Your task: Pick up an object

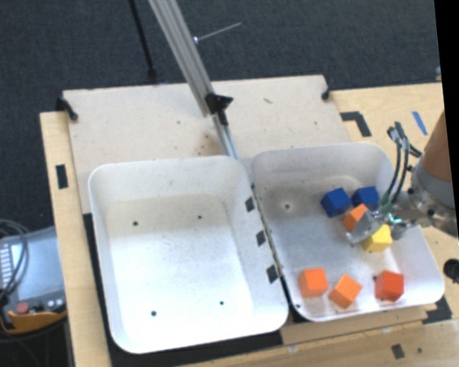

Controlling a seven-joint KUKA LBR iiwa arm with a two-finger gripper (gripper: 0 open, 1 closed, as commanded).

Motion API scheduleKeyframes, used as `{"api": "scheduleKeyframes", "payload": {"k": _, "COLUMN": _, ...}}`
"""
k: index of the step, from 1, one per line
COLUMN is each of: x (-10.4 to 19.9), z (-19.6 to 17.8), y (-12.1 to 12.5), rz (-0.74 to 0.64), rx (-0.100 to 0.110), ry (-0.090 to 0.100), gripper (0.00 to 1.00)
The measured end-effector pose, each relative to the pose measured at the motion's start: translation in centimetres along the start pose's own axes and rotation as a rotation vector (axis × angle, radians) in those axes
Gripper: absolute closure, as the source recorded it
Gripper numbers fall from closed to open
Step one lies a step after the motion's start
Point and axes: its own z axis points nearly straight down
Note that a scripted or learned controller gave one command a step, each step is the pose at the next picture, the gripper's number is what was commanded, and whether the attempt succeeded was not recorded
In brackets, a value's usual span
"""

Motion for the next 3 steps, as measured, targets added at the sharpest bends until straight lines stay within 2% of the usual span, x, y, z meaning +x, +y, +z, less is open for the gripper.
{"api": "scheduleKeyframes", "payload": {"k": 1, "x": 0.0, "z": 0.0, "y": 0.0, "rz": 0.003, "rx": -0.001, "ry": 0.000, "gripper": 0.00}}
{"api": "scheduleKeyframes", "payload": {"k": 2, "x": 0.5, "z": 6.1, "y": -0.2, "rz": 0.004, "rx": 0.006, "ry": 0.001, "gripper": 0.00}}
{"api": "scheduleKeyframes", "payload": {"k": 3, "x": -0.4, "z": 11.5, "y": 0.3, "rz": 0.004, "rx": 0.005, "ry": 0.000, "gripper": 0.00}}
